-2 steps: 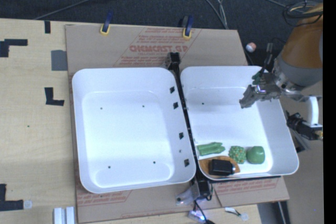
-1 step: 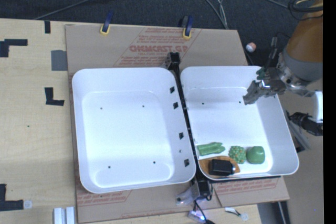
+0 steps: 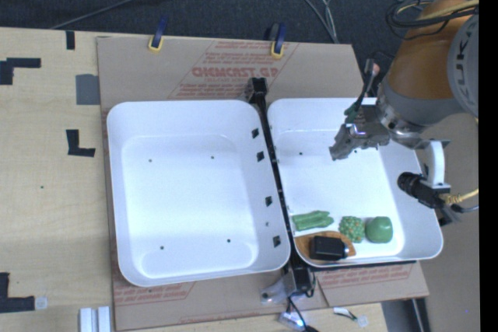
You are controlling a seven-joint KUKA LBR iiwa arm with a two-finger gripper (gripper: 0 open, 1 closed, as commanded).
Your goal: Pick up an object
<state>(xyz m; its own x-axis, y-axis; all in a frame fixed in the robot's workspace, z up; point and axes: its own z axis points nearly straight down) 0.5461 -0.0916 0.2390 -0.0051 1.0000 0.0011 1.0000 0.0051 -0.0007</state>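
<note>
The end effector [image 3: 343,149] is hovering over the upper part of the right bin [image 3: 327,117]; whether it is apart or together, I cannot tell. The green bean pod [image 3: 312,220], bumpy green ball [image 3: 352,228], green round fruit [image 3: 379,229] and black block [image 3: 328,247] are lying along that bin's near edge.

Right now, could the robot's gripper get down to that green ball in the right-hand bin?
Probably yes. The gripper hangs over the same bin, and the green ball lies uncovered near the front wall, though the bumpy green piece crowds one side.
</note>
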